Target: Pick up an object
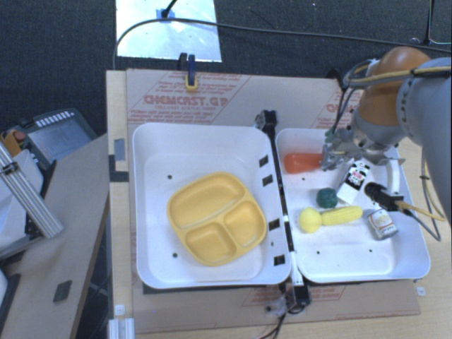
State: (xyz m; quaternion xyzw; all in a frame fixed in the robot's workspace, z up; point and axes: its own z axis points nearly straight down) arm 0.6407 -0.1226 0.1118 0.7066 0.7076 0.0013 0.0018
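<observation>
1. Desk [120,210]: pale top, carrying a cardboard sheet [226,101] w/ red print. Both bins sit on the sheet.
2. Left bin [152,189]: white, shallow. We log one item in it, a yellow tray [215,217] w/ three compartments, lying flat, a little toward 5 o'clock of the bin's centre.
3. Right bin [353,260]: white, shallow, touching the left bin along a black-clipped join.
4. Orange piece [300,162]: at 10 o'clock in the right bin, close to the far wall. Its 3 o'clock end meets the jaws.
5. Green ball [326,198]: near the bin's centre, at 5 o'clock from the orange piece and apart from it.
6. Yellow corn-shaped toy [330,217]: lies lengthwise 9-to-3, just beside the green ball at its 6 o'clock.
7. Small can [382,224]: at 3 o'clock in the bin, just beside the corn toy's 3 o'clock end, tipped on its side.
8. Arm [424,111]: grey w/ orange band, reaching in from 3 o'clock over the right bin's far edge.
9. Jaws: down at the orange piece's 3 o'clock end, at approx. 11 o'clock in the right bin. We cannot tell how far open they are, nor whether they have hold of anything.
10. Yellow clamp [191,76]: at 12 o'clock on the cardboard's far edge.
</observation>
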